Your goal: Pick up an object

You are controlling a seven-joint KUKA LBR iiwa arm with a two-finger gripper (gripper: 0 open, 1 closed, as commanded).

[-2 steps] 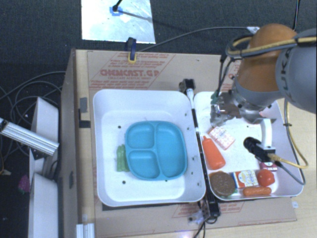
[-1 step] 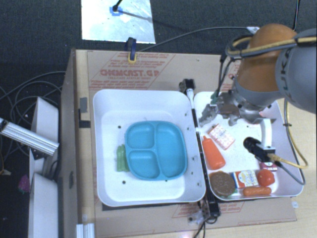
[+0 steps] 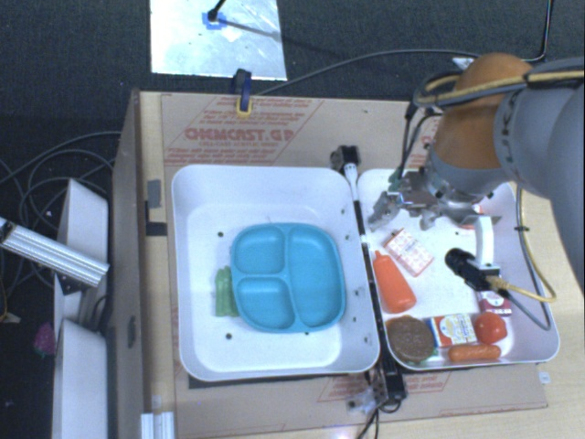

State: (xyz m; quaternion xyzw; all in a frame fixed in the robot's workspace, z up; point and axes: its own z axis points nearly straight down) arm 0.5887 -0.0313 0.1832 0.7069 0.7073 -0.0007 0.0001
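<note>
Your gripper (image 3: 405,204) hangs spread and empty near the right bin's (image 3: 548,337) back edge (red-patterned white packet (image 3: 409,251) just below).

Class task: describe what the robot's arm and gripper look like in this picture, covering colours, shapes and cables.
The arm is a thick, rounded grey body with an orange band above the wrist. Yellow and dark cables loop around the band. The gripper is grey metal with slim fingers.

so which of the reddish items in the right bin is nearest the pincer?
The small red-patterned packet, lying just below the pincer. The orange bottle sits lower, and the tomato and sausage lie by the bin's bottom edge.
</note>
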